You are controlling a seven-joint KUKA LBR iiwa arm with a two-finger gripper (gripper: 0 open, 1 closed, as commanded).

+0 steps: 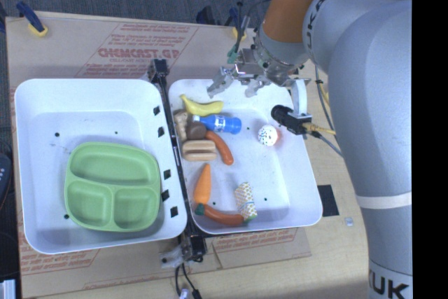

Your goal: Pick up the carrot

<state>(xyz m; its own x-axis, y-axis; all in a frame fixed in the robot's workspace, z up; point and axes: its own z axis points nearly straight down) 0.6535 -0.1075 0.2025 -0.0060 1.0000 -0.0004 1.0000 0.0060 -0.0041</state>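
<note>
Though near, carrot [202, 185] below jaws [238, 84]

We saw even, bright, diffuse light from above, w/ no hard glare. The white bins [42, 101] read clean but slightly washed at their rims. Shadows were soft: a faint grey one lay under the green tray [112, 185], and the arm [364, 80] dimmed the right bin's far corner. Resolution was low, so small items looked soft and text on the cardboard [140, 52] was only partly legible. The arm, closest to the lens, looked smooth and a bit blurred.
</note>
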